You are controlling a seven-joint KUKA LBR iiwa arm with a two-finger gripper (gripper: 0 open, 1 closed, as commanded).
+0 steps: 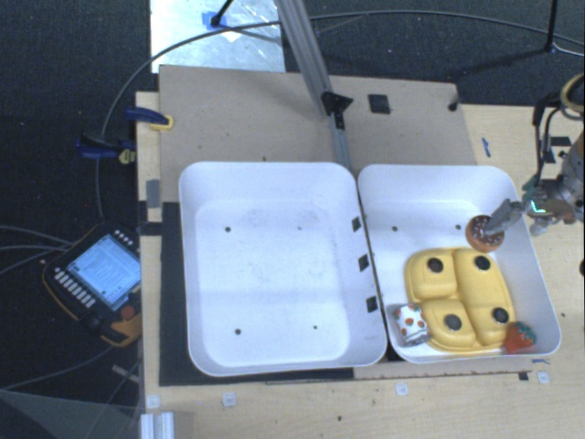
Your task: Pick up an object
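Observation:
The right bin (430, 186) holds a large yellow block with four black dots (459, 298). A brown ring-shaped piece like a doughnut (482, 234) lies just behind it. A small white cup with red spots (409, 324) sits at the bin's front left, and a red strawberry-like piece (519, 337) at its front right. My gripper (499, 219) reaches in from the right edge, slanting down over the right bin. Its tip is right at the upper right of the brown ring. Whether it touches the ring is unclear.
The left bin (196, 245) stands beside the right one, joined by black clips along the shared rim. A slanted metal pole (306, 44) crosses the back of the bench. A teach pendant (99, 273) and cables lie on the floor to the left.

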